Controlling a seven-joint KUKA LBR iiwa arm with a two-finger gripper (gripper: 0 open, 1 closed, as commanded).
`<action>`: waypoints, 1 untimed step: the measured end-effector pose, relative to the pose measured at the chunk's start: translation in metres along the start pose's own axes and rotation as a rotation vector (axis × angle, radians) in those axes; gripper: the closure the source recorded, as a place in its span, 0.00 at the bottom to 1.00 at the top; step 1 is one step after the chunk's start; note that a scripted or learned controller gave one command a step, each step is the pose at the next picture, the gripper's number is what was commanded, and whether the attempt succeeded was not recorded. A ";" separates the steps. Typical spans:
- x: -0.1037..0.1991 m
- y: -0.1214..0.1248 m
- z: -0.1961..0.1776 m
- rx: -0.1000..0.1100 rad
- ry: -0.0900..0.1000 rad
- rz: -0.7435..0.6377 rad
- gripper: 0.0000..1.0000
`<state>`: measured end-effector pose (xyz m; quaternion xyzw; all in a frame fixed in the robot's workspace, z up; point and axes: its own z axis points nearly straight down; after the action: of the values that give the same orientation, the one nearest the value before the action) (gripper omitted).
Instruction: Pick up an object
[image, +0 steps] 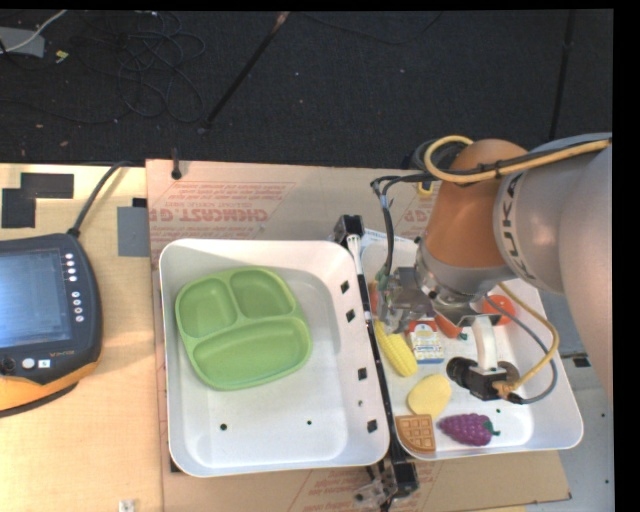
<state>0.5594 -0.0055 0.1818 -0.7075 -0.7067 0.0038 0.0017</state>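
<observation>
In the left bin (260, 450) there's just one thing: a green divided plate (243, 327) with three compartments, nothing in any of them. It sits toward the bin's upper left corner.

The right bin (545, 420) is where all the pickable stuff is. Along its left and lower side I count:
- one corn cob (395, 350), lying at a slant near the left wall
- one small white carton (428, 345), just beside the corn on its right
- one pale yellow lump (430, 393) below those (lemon? potato? can't say)
- one waffle (416, 433) in the lower left corner, touching the lump's lower edge
- one bunch of purple grapes (465, 429), right of the waffle

So that's five clear items. There's also an orange piece (503, 303) poking out from under the arm (540, 220), mostly covered, so no idea what it is or whether more is hiding under there.

The hand (398, 310) is low over the left part of the right bin, just above the top end of the corn. It's a dark jumble from this angle, and I honestly can't tell if it's open or closed, or whether it has anything.

Both bins rest on a sheet of cardboard (250, 205) on the table (100, 200). One screen pendant (40, 310) sits at the left of the frame, cut off by the edge.
</observation>
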 end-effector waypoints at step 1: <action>-0.043 0.041 -0.072 -0.009 -0.001 0.000 1.00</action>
<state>0.6008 -0.0479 0.2536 -0.7077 -0.7065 0.0008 -0.0019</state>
